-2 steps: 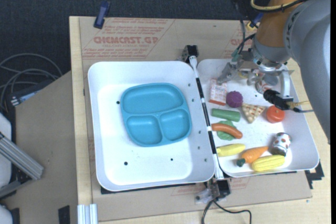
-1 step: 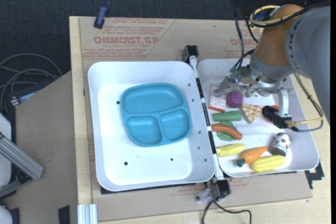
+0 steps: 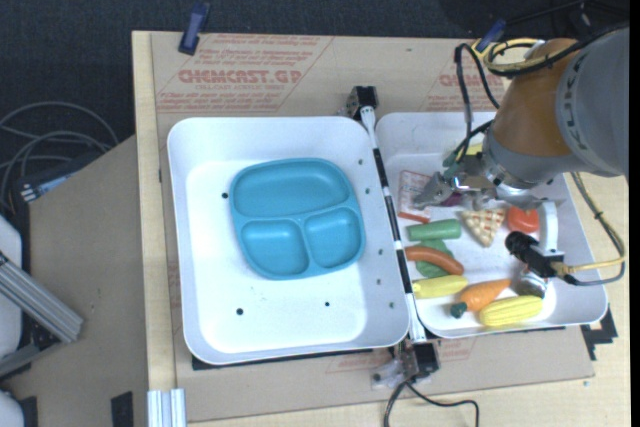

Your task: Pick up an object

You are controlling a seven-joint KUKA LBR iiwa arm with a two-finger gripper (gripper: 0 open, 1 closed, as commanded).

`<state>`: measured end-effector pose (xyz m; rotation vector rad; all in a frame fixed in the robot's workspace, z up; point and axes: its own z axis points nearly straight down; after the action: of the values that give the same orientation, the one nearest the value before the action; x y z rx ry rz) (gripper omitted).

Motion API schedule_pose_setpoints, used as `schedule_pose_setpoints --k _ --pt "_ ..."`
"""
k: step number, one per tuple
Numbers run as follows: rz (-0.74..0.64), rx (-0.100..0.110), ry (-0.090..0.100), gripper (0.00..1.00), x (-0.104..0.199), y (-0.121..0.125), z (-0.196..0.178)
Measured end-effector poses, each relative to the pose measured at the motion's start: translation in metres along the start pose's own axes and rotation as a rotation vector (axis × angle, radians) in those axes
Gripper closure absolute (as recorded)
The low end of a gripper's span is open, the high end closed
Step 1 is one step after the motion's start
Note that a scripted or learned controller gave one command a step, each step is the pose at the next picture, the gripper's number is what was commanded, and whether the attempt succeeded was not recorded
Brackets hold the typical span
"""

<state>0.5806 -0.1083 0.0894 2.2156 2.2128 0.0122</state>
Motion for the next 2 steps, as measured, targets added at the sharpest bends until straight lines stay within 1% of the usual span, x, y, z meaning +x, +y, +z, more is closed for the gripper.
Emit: schedule_pose_setpoints --k 1,2 --pt "-0.001 0.005 0.000 0.00 -0.0085 0.0476 0.0011" --pt "0.000 0.001 -0.002 0.00 -0.0029 0.0398 0.0005"
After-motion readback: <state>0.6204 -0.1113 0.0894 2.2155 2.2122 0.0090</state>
